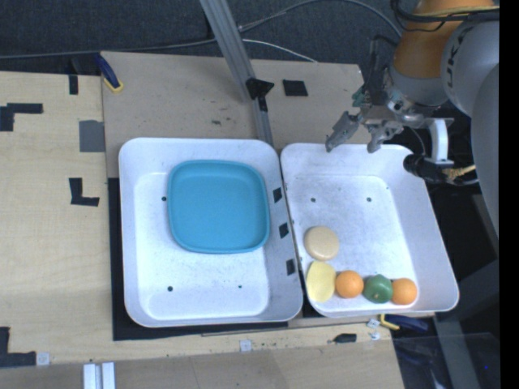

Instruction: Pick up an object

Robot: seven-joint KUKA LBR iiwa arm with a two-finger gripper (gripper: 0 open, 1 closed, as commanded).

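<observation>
End effector (354, 141): fingers apart, empty, above right bin's (422, 217) far rim | Objects: small food items (349, 284) clustered along near wall | Risk: crowding may let fingers nudge neighbours, spoiling the grasp.

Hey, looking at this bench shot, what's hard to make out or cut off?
- Arm: cut off by the camera view's top and right edges.
- Green item: too small to identify, partly behind the orange balls.
- Yellow thing: mostly hidden under the right bin's rim.

Grey arm (478, 63), orange band, black cables.
</observation>
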